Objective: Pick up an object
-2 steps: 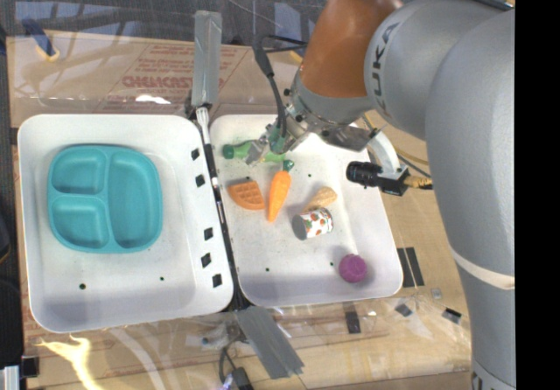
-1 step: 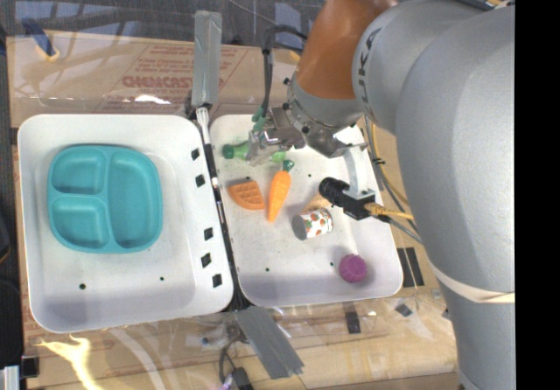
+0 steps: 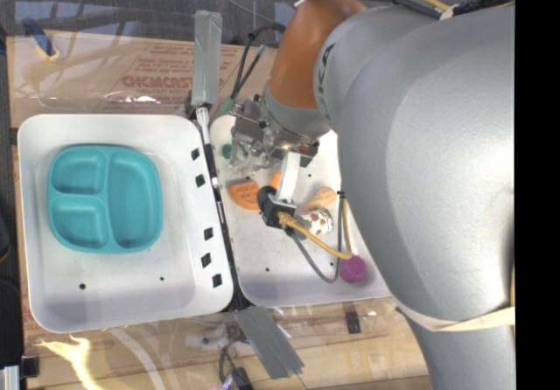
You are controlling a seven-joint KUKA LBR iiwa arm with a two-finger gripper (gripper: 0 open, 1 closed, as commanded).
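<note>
My gripper (image 3: pixel 248 150) hangs over the upper left part of the right bin (image 3: pixel 289 288), under the orange band of the arm (image 3: pixel 306 47). Just below it lies a flat orange object (image 3: pixel 246 196). A small green piece (image 3: pixel 227 151) sits beside the gripper's left side. Further right in the same bin are a tan object (image 3: pixel 323 197), a patterned ball (image 3: pixel 318 223) and a purple ball (image 3: pixel 353 270). The wrist and cables hide what lies directly beneath the gripper.
The left bin (image 3: pixel 52 292) holds a teal divided plate (image 3: pixel 105 198). A grey divider with black clips (image 3: pixel 210 205) separates the bins. A yellow and grey cable (image 3: pixel 319 248) loops over the right bin's floor. The large grey arm body covers that bin's right side.
</note>
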